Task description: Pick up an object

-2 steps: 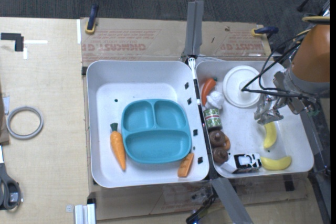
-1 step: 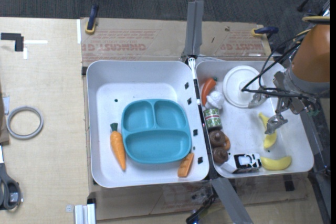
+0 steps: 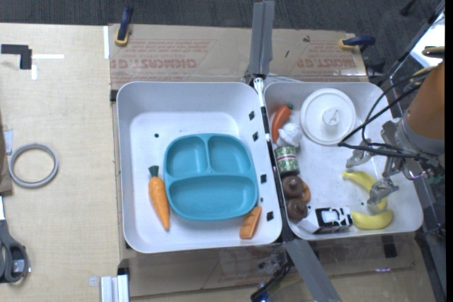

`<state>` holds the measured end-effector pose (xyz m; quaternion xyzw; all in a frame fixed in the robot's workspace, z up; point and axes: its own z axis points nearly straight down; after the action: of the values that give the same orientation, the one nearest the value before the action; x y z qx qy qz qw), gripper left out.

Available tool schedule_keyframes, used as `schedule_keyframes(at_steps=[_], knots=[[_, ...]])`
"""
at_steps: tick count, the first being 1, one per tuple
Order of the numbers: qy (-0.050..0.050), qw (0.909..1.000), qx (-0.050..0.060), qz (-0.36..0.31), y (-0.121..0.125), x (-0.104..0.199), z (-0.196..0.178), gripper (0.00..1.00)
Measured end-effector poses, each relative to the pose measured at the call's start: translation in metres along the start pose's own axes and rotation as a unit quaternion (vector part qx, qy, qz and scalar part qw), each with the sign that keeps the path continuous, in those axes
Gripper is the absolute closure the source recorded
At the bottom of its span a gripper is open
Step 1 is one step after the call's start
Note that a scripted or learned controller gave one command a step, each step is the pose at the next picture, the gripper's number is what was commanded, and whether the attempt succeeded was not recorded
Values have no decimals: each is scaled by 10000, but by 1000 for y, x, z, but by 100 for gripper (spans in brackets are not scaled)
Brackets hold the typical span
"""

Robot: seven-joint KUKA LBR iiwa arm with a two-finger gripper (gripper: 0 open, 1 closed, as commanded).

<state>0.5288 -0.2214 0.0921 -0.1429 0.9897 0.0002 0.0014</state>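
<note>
Hovering: gripper [image 3: 382,189] low over the right bin [image 3: 407,152], at that bin's right side, arm entering from the right edge.

Task progress: early, by my reading. Nothing looks lifted; every object lies on a bin floor. The grasp and the lift are both left to do.

Gripper opening: cannot tell. The tool is small, dark and tangled with cables in this view.

Gripper load: nothing seen held in it. Whether it touches anything, not clear.

Likely target: upper banana [image 3: 359,179], just left of the gripper, lying flat on the bin floor. A second banana [image 3: 373,221] lies just below it, near the bin's front wall. Which of the two is meant, cannot say.

Other right-bin items: white round lid [image 3: 328,117] at the back; black-and-white object [image 3: 333,218] at the front; small green-labelled can [image 3: 287,160] and two chocolate doughnuts [image 3: 295,196] along the left wall; an orange-red vegetable [image 3: 280,119] and something white [image 3: 289,134] near the divider, too small to name.

Left bin [image 3: 134,152]: blue divided plate [image 3: 210,176] in the middle; carrot [image 3: 159,200] just left of it; an orange piece [image 3: 250,223] at its lower right corner.

Risk, judged: the bananas lie close together and near the wall, so a closing grasp may nudge rather than catch.
</note>
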Motion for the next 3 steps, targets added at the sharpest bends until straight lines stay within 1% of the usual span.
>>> schedule_keyframes(at_steps=[1,2,3], knots=[[-8,9999,7,-121,-4,-15,0,0],[-12,9954,7,-956,-4,-19,-1,0],[-25,9801,-19,-1985,1,-23,-1,0]])
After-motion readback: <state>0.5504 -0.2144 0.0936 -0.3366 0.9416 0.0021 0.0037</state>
